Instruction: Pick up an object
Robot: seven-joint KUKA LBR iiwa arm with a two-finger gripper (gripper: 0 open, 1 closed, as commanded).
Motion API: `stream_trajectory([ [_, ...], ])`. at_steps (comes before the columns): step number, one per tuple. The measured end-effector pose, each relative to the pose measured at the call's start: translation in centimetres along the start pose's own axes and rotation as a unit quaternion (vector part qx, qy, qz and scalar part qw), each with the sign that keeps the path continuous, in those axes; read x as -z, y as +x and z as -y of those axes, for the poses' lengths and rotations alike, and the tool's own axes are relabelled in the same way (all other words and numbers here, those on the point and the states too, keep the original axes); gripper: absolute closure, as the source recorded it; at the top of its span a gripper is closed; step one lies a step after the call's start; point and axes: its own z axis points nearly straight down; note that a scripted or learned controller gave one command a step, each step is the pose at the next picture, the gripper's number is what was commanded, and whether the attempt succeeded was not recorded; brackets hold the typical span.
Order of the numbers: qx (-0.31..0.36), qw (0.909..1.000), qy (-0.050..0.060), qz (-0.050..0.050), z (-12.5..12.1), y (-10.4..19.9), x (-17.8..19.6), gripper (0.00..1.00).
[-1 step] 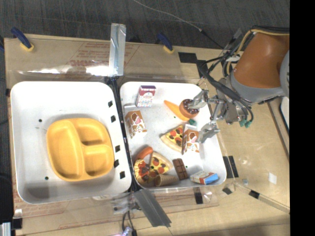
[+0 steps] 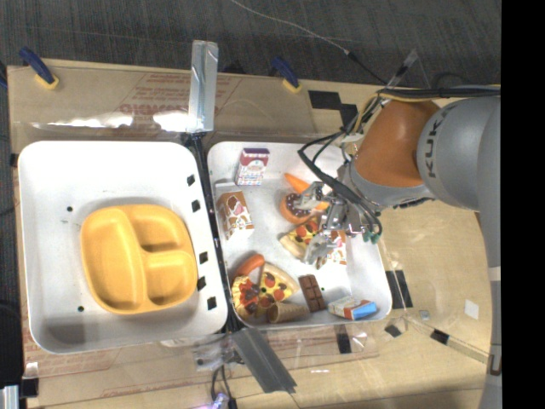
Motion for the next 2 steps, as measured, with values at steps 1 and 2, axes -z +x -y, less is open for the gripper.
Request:
stream_trajectory([
  [1, -0.007, 1.0000, -0.001, 0.000, -2.6, -1.1, 0.1, 0.00],
  [2, 0.052, 0.9986, -0.001, -0.001, 0.0, 2.4, 0.0, 0.00],
])
